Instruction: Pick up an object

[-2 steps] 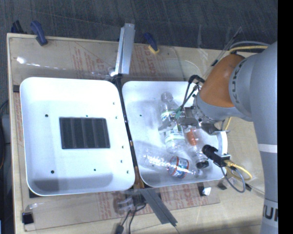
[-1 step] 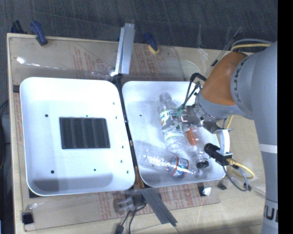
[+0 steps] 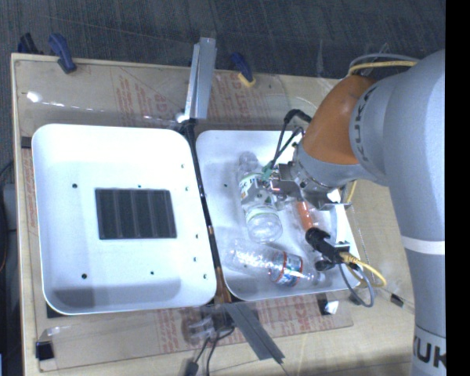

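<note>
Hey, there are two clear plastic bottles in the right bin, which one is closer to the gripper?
The upper clear bottle, with the green label, lying beside the gripper. The other clear bottle lies across the bin's near end, farther from it.

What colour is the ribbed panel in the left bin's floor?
Dark grey, almost black; the camera view shows the panel clearly.
</note>
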